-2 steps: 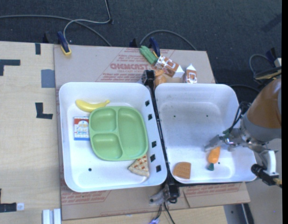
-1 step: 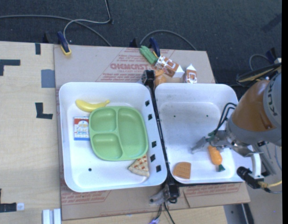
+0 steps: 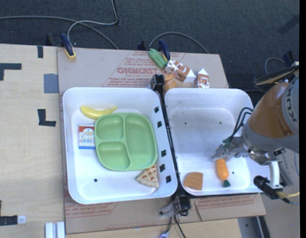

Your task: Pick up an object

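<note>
Jaws (image 3: 221, 155) just above carrot (image 3: 222, 170) — right bin (image 3: 202, 100)

Glossy plastic bins (image 3: 113, 95); matt green plastic tray (image 3: 126, 141); cardboard underlay (image 3: 108, 68).

I had several things to choose from. In the right bin (image 3: 207, 103), a toy carrot (image 3: 222, 170) lay flat on the floor near the front, orange body toward my claw (image 3: 221, 154) and green tip toward the front wall; my claw hung just above its orange end. Beside the carrot, to its left, lay a flat orange-brown cracker (image 3: 193, 180). In the left bin (image 3: 69, 133), a green divided plate (image 3: 126, 141) sat flat in the middle, a yellow banana (image 3: 97, 111) lay just behind it, a small printed card (image 3: 86, 136) touched its left edge, and a waffle-patterned wedge (image 3: 149, 176) lay by its front right corner.
</note>
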`<state>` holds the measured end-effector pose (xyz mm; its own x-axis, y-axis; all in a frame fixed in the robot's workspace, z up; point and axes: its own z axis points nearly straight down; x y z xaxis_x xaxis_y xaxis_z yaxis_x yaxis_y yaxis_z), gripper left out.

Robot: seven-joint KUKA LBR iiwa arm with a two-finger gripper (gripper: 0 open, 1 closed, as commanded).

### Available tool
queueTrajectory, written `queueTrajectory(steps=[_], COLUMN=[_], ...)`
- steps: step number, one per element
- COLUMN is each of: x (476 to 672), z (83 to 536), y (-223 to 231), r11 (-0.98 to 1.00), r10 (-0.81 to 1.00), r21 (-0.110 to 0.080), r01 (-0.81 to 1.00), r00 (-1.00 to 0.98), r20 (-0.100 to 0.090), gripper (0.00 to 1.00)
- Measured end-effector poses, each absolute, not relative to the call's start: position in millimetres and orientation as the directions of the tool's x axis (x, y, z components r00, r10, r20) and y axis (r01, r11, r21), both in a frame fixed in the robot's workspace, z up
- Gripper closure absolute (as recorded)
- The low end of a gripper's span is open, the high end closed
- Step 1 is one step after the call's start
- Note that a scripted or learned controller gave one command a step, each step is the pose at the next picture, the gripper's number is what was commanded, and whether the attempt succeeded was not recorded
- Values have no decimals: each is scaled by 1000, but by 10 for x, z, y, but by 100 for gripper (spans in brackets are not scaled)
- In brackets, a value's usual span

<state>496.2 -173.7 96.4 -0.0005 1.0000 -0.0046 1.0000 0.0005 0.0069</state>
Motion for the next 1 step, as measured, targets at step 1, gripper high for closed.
queueTrajectory(steps=[1], x=[5420], z=[1844], y=[-749], r11=[3], r10=[1000], r21=[0], r01=[1000], r00=[-3], r20=[1], gripper=[100])
